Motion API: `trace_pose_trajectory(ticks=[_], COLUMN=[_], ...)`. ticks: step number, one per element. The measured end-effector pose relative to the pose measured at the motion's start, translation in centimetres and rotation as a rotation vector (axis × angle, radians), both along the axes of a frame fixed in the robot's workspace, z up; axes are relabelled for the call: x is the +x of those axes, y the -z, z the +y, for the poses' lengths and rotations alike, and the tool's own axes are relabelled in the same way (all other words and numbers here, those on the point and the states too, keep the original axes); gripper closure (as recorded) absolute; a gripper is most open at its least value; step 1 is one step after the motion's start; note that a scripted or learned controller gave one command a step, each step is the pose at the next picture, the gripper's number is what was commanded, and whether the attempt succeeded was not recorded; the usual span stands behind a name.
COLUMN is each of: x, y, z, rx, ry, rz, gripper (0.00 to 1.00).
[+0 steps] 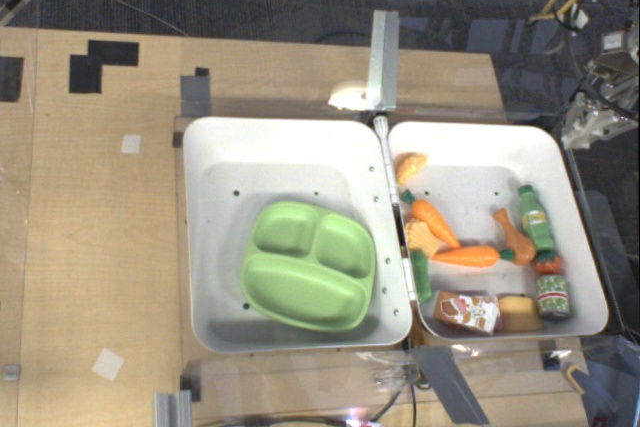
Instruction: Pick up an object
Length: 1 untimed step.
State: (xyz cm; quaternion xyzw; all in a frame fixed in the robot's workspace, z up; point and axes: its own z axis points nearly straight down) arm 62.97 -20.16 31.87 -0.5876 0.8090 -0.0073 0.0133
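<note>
Fingers (590, 120) at right bin's (560, 165) far right rim, spread unreadable, possibly nothing held. Green bottle (536, 218), yellow-labelled, lies just below-left of them; carrots (466, 256), carton (468, 311) further. Left bin (215, 215): green plate (310, 265).

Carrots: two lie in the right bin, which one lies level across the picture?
The lower carrot, stretched straight left to right beside the green bottle's foot. The upper carrot slants diagonally.

1. Pale wood-look worktop (90, 245), matt.
2. Smooth white plastic bins (215, 215), slight sheen.
3. Green divided plate (308, 265), glossy plastic.
4. Brushed metal post (383, 60) between the bins.
5. Orange toy carrots (465, 257), smooth plastic.
</note>
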Motion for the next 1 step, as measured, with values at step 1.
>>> trace_pose_trajectory(ticks=[1], x=[4.13], y=[1.21], z=[-0.18], rx=[0.005], ry=[0.328], rz=[0.021], gripper=[1.00])
